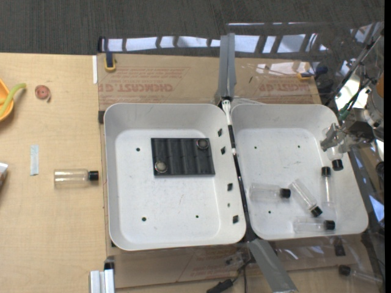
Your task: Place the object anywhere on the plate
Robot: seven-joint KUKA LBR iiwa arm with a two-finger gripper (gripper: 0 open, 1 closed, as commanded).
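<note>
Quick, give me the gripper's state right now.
Gripper: at the right bin's right rim, above the clear vials; open or shut cannot be told from this view, and no vial is seen held in it.

The wooden desk [55, 224] carries two white bins side by side, the left bin [122, 224] and the right bin [348, 218], on brown cardboard [159, 81]. Left of them on the desk lie a clear vial [74, 176], a small strip [34, 160] and a red disc [41, 91].

camera view: fixed overhead | slanted down | both bins [116, 182] in frame | mid-range
</note>
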